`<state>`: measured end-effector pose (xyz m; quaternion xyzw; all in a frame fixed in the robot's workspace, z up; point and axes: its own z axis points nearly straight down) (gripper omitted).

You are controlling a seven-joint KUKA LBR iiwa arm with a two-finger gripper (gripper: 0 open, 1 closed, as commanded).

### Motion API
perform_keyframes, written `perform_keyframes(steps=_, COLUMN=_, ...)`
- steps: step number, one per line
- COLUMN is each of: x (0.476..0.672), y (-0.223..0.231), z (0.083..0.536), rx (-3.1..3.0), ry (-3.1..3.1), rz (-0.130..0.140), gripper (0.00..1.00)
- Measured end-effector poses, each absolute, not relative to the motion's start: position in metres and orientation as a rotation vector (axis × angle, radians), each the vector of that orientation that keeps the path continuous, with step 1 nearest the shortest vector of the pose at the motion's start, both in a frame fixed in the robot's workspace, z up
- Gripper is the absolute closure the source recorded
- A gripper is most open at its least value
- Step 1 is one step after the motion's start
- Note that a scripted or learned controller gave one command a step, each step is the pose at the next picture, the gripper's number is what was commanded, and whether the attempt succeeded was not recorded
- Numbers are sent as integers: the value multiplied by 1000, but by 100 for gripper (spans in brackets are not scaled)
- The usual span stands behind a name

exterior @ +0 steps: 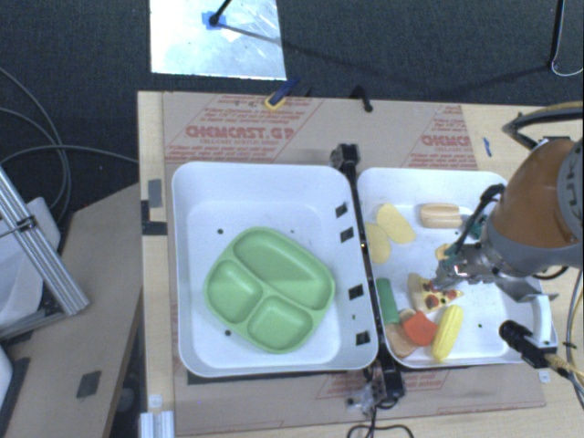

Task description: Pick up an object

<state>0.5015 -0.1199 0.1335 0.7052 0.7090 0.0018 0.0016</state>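
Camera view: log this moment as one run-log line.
arm: over right bin | gripper: low above toy food, beside corn | grasp: none visible | left bin: green divided plate

**Q.** What makes up the visible body of the arm (547, 210)?

**A.** A broad rounded link, orange-brown on its upper surface, passing below into a grey metallic collar — the two tones meet along a curved seam. The casing is smooth, with no visible screws or lettering.

**Q.** And the cabling?

**A.** A dark cable (476, 215) runs down the left flank of the link toward the hand (453, 265); a pale grey hose loops over the top of the arm near the frame's edge.

**Q.** How does the hand appear?

**A.** Small and dark — a compact grey-black assembly of metal parts below the collar, its details too fine to resolve.
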Motion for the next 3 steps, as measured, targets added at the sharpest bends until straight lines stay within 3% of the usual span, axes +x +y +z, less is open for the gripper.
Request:
perform_keyframes(steps=1, x=512, y=-130, z=125, rx=2218, ry=2223, rz=2, gripper=100)
perform_keyframes(steps=2, x=491, y=-139, z=89, rx=2213, ry=2215, rz=16, gripper=100)
perform_keyframes(steps=3, x=492, y=-109, z=90, rx=2203, ry=2207, rz=11, gripper=100)
